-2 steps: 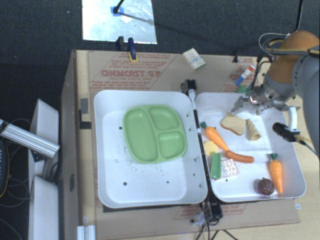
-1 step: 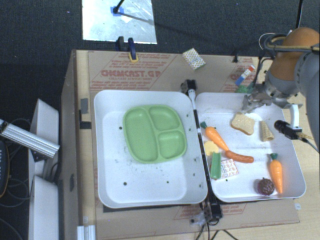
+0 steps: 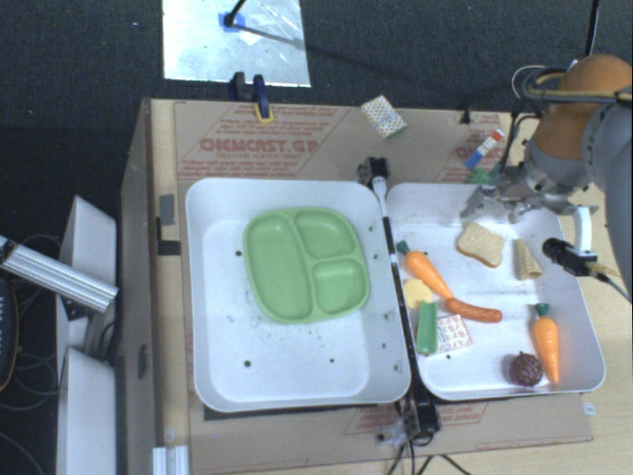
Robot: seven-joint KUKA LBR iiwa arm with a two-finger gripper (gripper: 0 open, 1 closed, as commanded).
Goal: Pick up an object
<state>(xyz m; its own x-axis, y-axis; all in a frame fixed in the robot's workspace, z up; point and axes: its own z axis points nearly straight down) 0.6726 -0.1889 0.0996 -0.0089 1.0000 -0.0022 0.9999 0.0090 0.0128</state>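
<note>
- Green divided plate lies alone in the left bin, centre-left of frame.
- Right bin holds two carrots, a sausage and a bread slice.
- Gripper, upper right: whether it is apart or closed, I cannot tell. The bread slice lies just below-left of it, the nearest pick.

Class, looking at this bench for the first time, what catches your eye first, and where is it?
The pale green three-compartment plastic plate fills the middle of the left white bin. In the right white bin, an orange toy carrot lies near the divider, and the grey arm's gripper hovers at the far edge.
</note>
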